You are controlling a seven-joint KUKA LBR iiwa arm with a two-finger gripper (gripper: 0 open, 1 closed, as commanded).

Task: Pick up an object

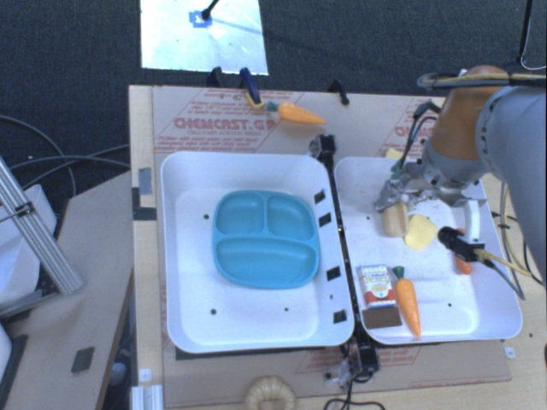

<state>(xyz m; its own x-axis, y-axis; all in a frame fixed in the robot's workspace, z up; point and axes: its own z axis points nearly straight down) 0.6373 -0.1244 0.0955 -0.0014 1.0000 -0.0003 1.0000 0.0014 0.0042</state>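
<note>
Tool (pixel 393 200) low in right bin (pixel 444 301), grip state unclear; 1 carrot (pixel 408 304) there, 1 carrot (pixel 297 114) on surface (pixel 214 122), 1 blue divided plate (pixel 265 237).

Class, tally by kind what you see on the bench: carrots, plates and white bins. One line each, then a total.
Carrots: 2 (bin carrot, board carrot)
Blue plate: 1
White bins: 2 (left bin, right bin)
Total: 5
A partly hidden orange piece in the right bin: kind unclear, uncounted.
</note>
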